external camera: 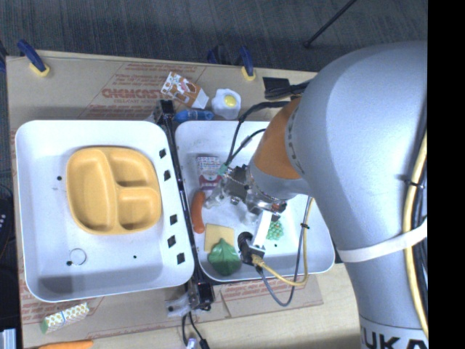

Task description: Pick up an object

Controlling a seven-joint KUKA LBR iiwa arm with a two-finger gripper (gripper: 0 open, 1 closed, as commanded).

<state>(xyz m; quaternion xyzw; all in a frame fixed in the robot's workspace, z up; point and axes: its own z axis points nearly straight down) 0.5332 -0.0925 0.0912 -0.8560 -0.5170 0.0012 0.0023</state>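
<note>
The grey arm comes in from the right and bends down into the right bin [320, 257]. Its gripper [227, 189] sits low over the bin's middle, beside a small red and white packet [207, 167]. Just left of the gripper, an orange sausage [197, 211] lies along the bin's left wall. A yellow cheese slice [219, 235] and a green vegetable toy [224, 257] lie in front of the gripper. A green-dotted white piece [275, 230] shows under the wrist. The arm hides much of the bin's right half.
The left bin [29, 195] holds a yellow divided plate [114, 189] and a small clear ring [78, 257]. Behind the bins lie a small carton [178, 87], a yellow and white toy [227, 102] and a blue item [195, 115]. Cables [280, 286] loop over the right bin's front edge.
</note>
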